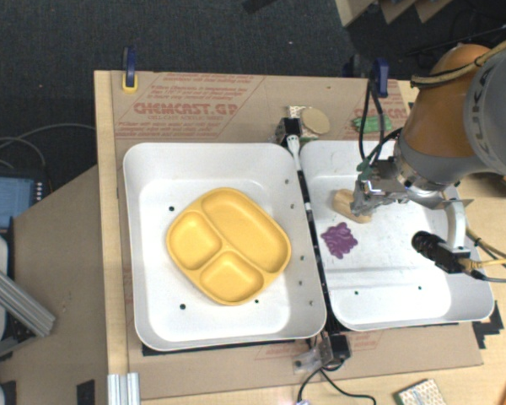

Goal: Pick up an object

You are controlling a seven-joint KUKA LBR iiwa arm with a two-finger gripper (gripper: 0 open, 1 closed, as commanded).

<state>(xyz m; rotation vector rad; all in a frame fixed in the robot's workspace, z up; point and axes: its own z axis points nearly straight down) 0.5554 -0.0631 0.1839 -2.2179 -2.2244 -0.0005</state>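
Observation:
A small tan object [347, 203] lies in the right bin [388, 298] near its left wall. My gripper [367, 199] is down right over its right end, touching or nearly touching it. A purple lumpy object [340, 240] lies just below and to the left of the gripper, on the bin floor. The left bin [152, 175] holds a yellow divided plate [228, 245] with three compartments, lying flat in the middle.
The arm comes in from the right over the right bin's upper part. Both bins sit on a cardboard-covered bench [194, 99]. The rim between the bins [308, 218] runs close to the tan object.

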